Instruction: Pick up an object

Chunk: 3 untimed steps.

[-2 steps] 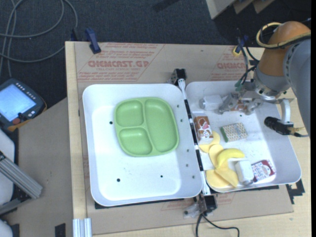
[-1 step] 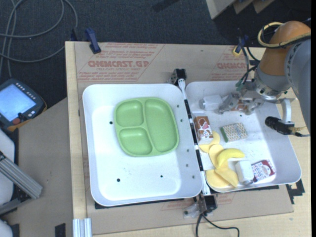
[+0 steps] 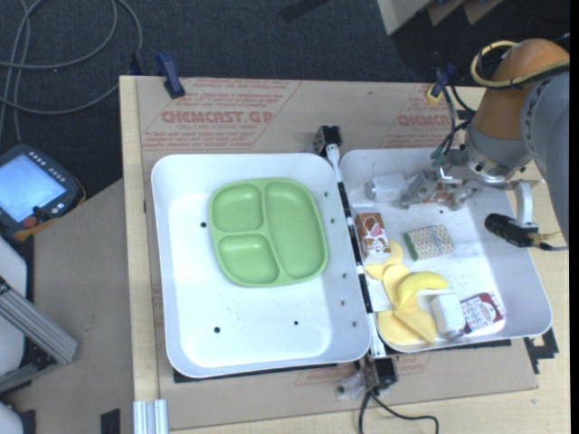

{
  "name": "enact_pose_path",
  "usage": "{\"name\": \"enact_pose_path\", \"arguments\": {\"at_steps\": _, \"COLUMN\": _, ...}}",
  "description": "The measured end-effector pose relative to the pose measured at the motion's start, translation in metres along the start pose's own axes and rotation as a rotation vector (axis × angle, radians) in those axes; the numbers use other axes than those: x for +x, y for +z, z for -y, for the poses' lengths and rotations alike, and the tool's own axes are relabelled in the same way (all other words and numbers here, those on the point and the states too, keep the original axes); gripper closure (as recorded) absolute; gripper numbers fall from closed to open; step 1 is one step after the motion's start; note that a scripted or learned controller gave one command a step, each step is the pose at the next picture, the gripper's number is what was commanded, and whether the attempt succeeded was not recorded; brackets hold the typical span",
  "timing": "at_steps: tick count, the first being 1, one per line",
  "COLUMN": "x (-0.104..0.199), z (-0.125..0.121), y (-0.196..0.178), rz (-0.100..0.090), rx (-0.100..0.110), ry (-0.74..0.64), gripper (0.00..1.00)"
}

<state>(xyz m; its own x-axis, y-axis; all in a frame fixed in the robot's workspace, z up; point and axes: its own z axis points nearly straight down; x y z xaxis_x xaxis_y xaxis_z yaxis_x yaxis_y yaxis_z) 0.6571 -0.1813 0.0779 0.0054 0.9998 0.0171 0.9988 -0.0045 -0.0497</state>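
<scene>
White and shallow, two plastic bins are sitting side by side on a cardboard-topped bench (image 3: 271, 107). A pale green divided plate (image 3: 269, 231), smooth and rounded with three compartments, is lying in the left bin (image 3: 181, 315). The grey arm (image 3: 520, 107) with its orange band is reaching into the right bin (image 3: 534, 306) at its far end, and the metal gripper (image 3: 432, 188) is hovering low over the bin floor, just beside a small whitish piece (image 3: 387, 188); whether its fingers are spread or closed cannot be told. Nearer the front, well apart from the gripper, a brown carton (image 3: 372, 232) is lying by the dividing wall, a flat patterned packet (image 3: 428, 241) beside it. Yellow curved pieces, banana-like (image 3: 412, 289), are crowding the front corner, touching a red-and-white packet (image 3: 479, 311).
</scene>
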Motion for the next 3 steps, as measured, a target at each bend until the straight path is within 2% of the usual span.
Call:
{"name": "enact_pose_path", "arguments": {"at_steps": 1, "x": 0.0048, "z": 0.0001, "y": -0.0003, "rz": 0.008, "rx": -0.004, "ry": 0.001, "gripper": 0.0}}
{"name": "enact_pose_path", "arguments": {"at_steps": 2, "x": 0.0021, "z": -0.0003, "y": -0.0001, "rz": 0.001, "rx": -0.002, "ry": -0.001, "gripper": 0.0}}
{"name": "enact_pose_path", "arguments": {"at_steps": 3, "x": 0.0022, "z": -0.0004, "y": -0.0001, "rz": 0.001, "rx": -0.002, "ry": -0.002, "gripper": 0.0}}
